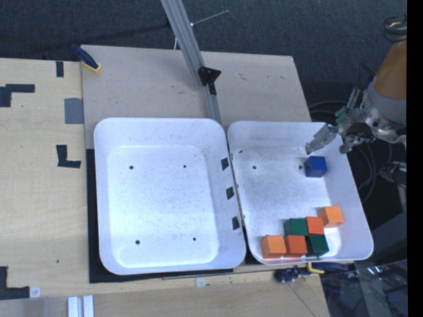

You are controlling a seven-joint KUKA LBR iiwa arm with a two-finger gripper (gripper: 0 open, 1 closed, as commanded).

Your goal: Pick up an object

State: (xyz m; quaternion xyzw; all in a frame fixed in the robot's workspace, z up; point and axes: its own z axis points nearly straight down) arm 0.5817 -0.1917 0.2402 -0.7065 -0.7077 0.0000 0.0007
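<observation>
We saw the right bin (pixel 264 144) held a blue cube (pixel 316 166) and orange and green blocks (pixel 303 235); the gripper (pixel 322 137) fingers' state we cannot tell.

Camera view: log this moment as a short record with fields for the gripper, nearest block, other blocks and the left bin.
gripper: over the right bin's far right part, nothing seen between its fingers
nearest block: blue block, just below the gripper, lying apart from the rest
other blocks: orange and green cluster at the right bin's near edge
left bin: no blocks seen
</observation>
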